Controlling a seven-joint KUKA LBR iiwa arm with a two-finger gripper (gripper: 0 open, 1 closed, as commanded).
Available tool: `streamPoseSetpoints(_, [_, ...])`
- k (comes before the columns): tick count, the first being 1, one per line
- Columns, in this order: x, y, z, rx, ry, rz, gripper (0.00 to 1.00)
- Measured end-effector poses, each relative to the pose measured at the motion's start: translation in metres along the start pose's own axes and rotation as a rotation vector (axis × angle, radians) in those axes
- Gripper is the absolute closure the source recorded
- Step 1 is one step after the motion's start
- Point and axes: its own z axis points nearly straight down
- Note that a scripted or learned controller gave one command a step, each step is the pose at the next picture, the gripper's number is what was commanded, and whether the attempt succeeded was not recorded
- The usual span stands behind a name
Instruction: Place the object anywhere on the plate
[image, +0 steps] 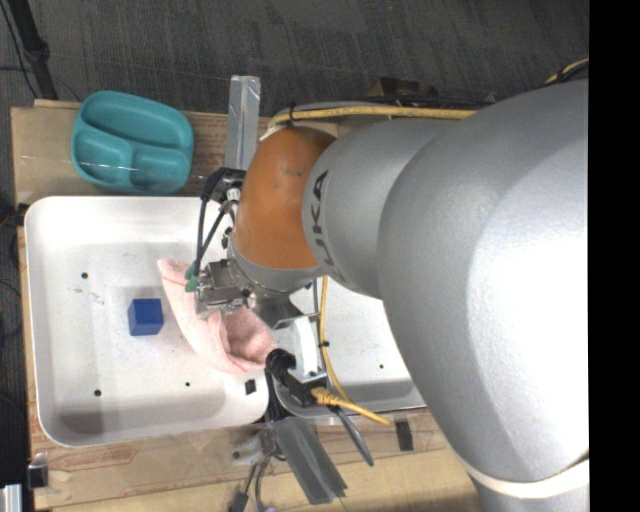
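The small blue block (145, 316) at centre left looks light, rigid, best pinched across flat sides; I cannot tell the jaws' state.

A wooden worktop (215, 140) stands on a dark grey carpeted floor (300, 40), with black cables trailing at the upper left corner. A teal moulded tray (132, 141) sits at the worktop's far left edge. Even overhead light, soft shadows

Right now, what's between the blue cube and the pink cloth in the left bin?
Nothing: in the camera view a bare strip of white bin floor separates the blue cube from the pink cloth.
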Motion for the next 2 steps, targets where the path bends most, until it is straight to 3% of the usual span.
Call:
streamPoseSetpoints(1, [0.072,0.025,0.036,-0.001,-0.001,-0.082,1.0])
streamPoseSetpoints(2, [-0.017,-0.013,0.0,-0.001,-0.001,-0.322,1.0])
